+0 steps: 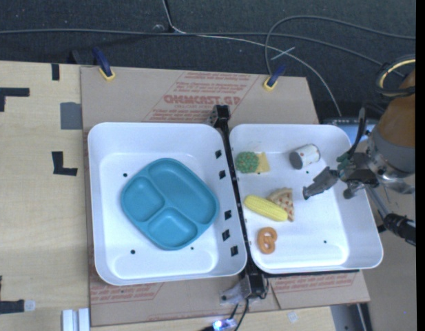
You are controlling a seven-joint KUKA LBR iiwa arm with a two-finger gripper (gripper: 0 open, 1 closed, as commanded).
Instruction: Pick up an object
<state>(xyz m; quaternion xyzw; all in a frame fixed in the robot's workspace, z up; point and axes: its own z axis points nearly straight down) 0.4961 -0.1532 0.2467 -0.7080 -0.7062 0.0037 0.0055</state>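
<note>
A: Starting nearest the camera, in the right bin (336, 254), what might trip things up?

B: The pretzel (267, 240) sits at about seven o'clock in that bin, with the corn cob (266, 207) just above it and touching a waffle-like piece (284, 201). If the gripper (329, 181) drops onto that pair, I'd judge it could nudge one aside or pinch both and lose them.

A: And the gripper itself?

B: It hangs at three o'clock over the right bin, dark fingers spread apart, nothing between them. Every object lies well to its left, so nothing is picked yet. The white cylinder (304, 156) at one o'clock is nearest; being round, it would likely roll off if caught off-centre.

A: Farther back?

B: The green broccoli piece (247, 161) rests on a yellow bit (263, 163) at eleven o'clock, close to the dividing wall; a finger could strike the rim there.

A: Anything unclear?

B: The arm (395, 133) is cut off at the right, and the fingertips blur against the bin. The left bin (102, 185) holds a blue tray (169, 203).
</note>
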